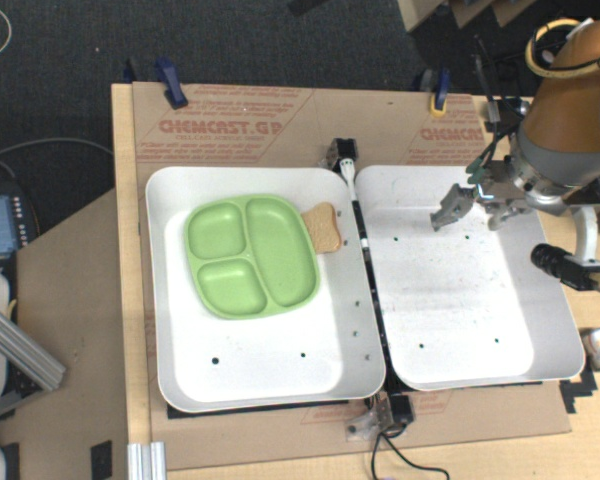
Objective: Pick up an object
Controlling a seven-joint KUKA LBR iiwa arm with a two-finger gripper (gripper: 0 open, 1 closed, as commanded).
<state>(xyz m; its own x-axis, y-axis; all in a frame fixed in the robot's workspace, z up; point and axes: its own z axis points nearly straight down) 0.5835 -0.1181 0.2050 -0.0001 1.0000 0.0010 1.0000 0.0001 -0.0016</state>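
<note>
A tan board printed with red lettering covers the desk [280,118], and dark carpet lies beyond its far edge. Blue clamps [170,81] pinch the board at the back, one toward the left and another [440,93] toward the right. Cables trail across the floor on the left, and a small black fitting [342,152] sits at the top of the seam between the two bins.

The left bin [180,358] holds a light green divided plate [252,256] with three compartments, lying flat in the bin's upper half. A tan, bread-like slice [324,227] rests just beside the plate's right rim, touching it, close to the bin's right wall. The lower part of this bin shows bare white floor with a few small dark dots.

The right bin [460,318] has a speckled white floor. The arm [565,118] reaches over its upper right corner, and the end effector [477,206] hangs above the bin's upper area with its two fingers spread apart and nothing between them. It is well apart from the slice and the plate in the other bin.
</note>
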